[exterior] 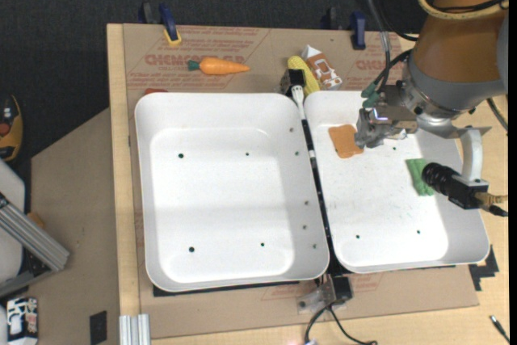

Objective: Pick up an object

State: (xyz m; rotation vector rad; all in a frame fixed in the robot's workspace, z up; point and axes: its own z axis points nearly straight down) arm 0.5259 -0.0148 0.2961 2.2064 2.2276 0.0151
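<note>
In the right bin [388,246] a flat orange-brown piece [345,141] lies near the far left corner. My gripper [369,133] hangs just to its right, low over the bin floor, beside the piece's right edge. A green object [418,176] lies toward the right side of the same bin, partly covered by a black part of the arm [452,183]. Nothing shows between the gripper's fingers.
The left bin [226,190] holds nothing visible. Behind the bins on the cardboard lie a toy carrot [220,67], a yellow banana-like item [301,69] and a small brown-and-white packet [324,72]. Blue clamps [170,24] stand at the board's far edge.
</note>
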